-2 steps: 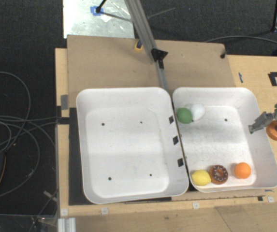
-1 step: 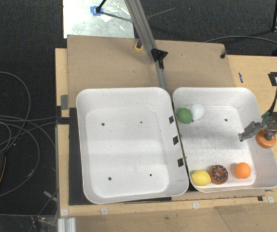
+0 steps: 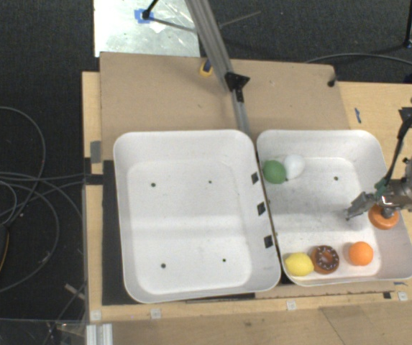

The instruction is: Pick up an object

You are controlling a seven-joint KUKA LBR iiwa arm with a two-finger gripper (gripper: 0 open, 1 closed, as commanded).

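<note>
The gripper [image 3: 367, 205] hangs at the right bin's [image 3: 313, 144] right side; whether it is released or clenched, I cannot tell. The orange ball [image 3: 361, 253] lies just nearer.

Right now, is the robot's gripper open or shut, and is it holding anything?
Gripper: cannot be told from this view. It sits low in the right bin, beside an orange object; nothing is seen held.

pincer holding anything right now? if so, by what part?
Cannot be told. The pincer sits low in the right bin, beside an orange object at the right wall, but no item shows between its tips.
</note>
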